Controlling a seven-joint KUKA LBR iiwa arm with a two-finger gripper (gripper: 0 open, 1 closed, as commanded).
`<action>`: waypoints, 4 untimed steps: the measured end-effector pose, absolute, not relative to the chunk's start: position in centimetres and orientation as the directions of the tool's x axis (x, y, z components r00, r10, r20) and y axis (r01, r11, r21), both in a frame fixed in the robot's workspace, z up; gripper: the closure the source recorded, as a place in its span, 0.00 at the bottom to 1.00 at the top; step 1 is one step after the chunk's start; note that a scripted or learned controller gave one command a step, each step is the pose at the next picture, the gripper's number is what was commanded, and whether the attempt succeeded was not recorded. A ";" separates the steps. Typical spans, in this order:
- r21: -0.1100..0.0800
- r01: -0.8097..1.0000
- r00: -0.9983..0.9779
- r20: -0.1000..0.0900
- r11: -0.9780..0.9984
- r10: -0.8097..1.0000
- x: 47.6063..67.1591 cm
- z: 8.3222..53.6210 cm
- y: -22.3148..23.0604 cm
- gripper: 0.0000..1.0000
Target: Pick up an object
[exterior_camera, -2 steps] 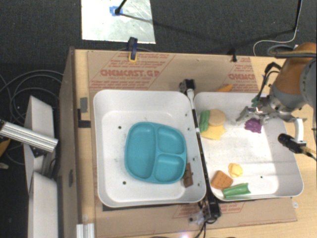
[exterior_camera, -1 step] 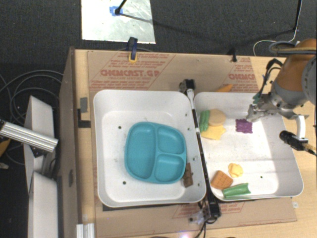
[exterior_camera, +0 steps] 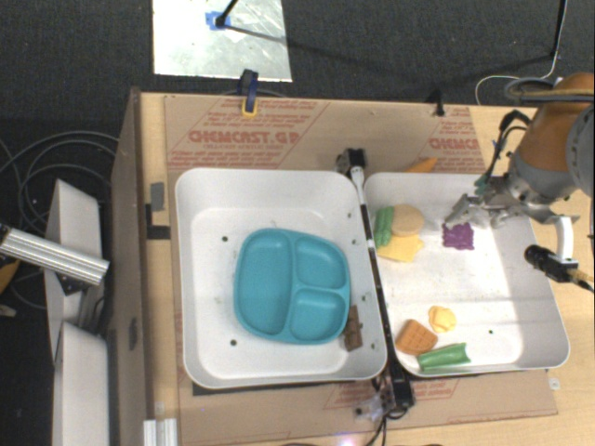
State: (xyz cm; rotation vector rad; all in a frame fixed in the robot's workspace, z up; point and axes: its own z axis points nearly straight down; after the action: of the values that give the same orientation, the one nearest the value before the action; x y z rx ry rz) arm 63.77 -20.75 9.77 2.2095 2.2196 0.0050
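The right bin (exterior_camera: 535,305) holds several toy foods. Purple grapes (exterior_camera: 457,238) lie near its back. To their left sit a tan round piece (exterior_camera: 407,218), a yellow wedge (exterior_camera: 402,247) and a green piece (exterior_camera: 382,227). Near the front lie a small yellow piece (exterior_camera: 442,319), an orange piece (exterior_camera: 415,337) and a long green piece (exterior_camera: 442,356). My gripper (exterior_camera: 476,209) hangs over the back of the right bin, just above and slightly right of the grapes. I see nothing held in it.
A blue divided plate (exterior_camera: 291,286) lies in the left bin (exterior_camera: 209,249). A small brown piece (exterior_camera: 353,329) rests by the wall between the bins. An orange piece (exterior_camera: 422,165) lies behind the right bin. The arm (exterior_camera: 553,147) reaches in over the right bin's back right corner.
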 end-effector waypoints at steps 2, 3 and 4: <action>0.004 1.000 -0.001 -0.001 0.001 1.000 61.0 8.5 -20.7 0.00; 0.004 1.000 -0.005 -0.001 0.005 1.000 63.3 8.6 -18.6 0.00; 0.003 1.000 -0.001 -0.001 0.001 1.000 62.7 9.9 -20.2 0.00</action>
State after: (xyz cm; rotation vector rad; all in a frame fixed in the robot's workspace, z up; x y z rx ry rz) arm 62.66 -20.25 9.93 2.2177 2.2209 0.0029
